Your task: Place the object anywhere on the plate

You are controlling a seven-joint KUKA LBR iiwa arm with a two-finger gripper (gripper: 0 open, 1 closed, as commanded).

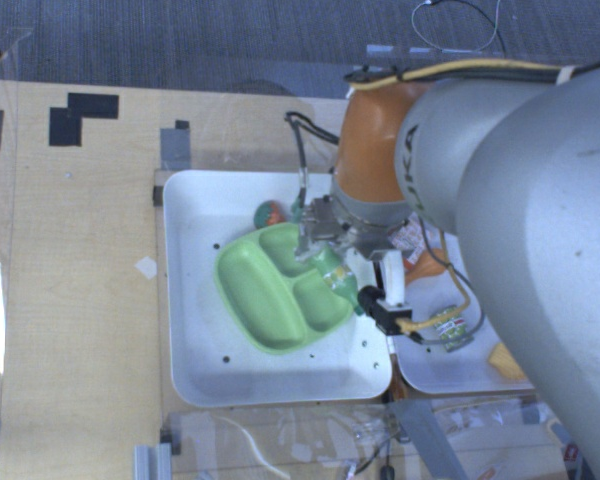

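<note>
A light green divided plate (pixel 275 293) lies tilted in the left white bin (pixel 195 358). My gripper (pixel 318 248) hangs over the plate's right compartments, under the orange wrist band. A small translucent green object (pixel 337 273) sits right at the gripper's tip, above the plate's right rim. The wrist hides how the gripper meets it. A small red and green object (pixel 269 211) rests in the bin just past the plate's far edge.
The right bin (pixel 435 373) holds a white and orange packet (pixel 420 240), a small yellow-green item (pixel 450 328) and a yellow wedge (pixel 505 360). The arm's large grey body covers most of that bin. Bare wooden bench lies to the left.
</note>
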